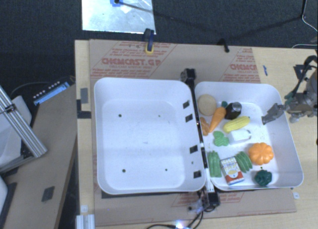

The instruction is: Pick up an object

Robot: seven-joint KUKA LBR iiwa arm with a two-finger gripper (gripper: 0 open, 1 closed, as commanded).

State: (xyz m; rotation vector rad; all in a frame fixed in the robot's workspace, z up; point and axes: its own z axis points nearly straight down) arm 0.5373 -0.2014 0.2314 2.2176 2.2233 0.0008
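Where legible, "CHEMCAST" on board.

Glossy white plastic bins, matt brown cardboard sheet, shiny foil square

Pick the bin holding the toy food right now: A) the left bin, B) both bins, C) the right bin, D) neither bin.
C: the carrot, corn, pumpkin and the other pieces all lie in the right bin, near where the gripper reaches in.
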